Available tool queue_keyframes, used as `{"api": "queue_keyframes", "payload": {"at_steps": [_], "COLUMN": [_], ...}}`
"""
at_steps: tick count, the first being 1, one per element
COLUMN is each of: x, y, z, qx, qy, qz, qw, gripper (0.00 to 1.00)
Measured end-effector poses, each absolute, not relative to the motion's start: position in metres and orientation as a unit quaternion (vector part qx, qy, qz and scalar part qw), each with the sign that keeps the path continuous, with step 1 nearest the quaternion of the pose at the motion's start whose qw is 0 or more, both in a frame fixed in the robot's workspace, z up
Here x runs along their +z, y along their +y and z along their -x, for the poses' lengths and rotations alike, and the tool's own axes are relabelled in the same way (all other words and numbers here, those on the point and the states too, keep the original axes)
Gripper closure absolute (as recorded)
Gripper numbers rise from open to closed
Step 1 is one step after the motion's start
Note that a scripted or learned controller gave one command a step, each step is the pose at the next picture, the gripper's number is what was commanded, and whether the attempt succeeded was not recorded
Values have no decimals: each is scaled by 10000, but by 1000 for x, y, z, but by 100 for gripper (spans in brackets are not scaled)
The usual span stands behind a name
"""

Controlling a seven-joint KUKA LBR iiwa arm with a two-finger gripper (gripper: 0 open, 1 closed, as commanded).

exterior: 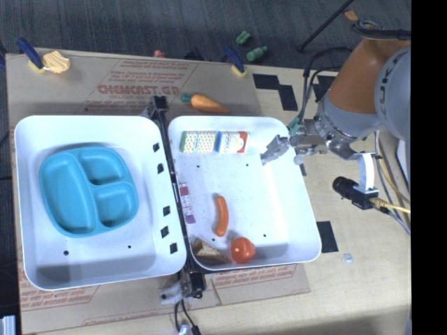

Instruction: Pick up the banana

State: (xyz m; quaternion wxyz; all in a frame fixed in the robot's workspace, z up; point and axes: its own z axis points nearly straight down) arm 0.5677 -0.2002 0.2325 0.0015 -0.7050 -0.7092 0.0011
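The pincer (274,151) hung over the right bin's (297,218) far right corner; its opening could not be told. A pale yellow lump (56,63), possibly the banana, lay well apart on the worktop's (105,82) far-left corner.

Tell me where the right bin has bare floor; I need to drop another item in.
Right bin: bare floor between the box along the far wall and the hot dog, out to the right wall. Crowded at the near edge: tomato and bread. The gripper hangs over the far-right corner.
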Motion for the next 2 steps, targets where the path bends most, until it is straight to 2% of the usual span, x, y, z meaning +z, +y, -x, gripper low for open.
{"api": "queue_keyframes", "payload": {"at_steps": [1,2], "x": [191,91], "y": [-83,-93], "z": [-550,-546], "qx": [14,16], "qy": [-6519,-6640], "qz": [7583,7478], "qw": [28,18], "gripper": [0,0]}}
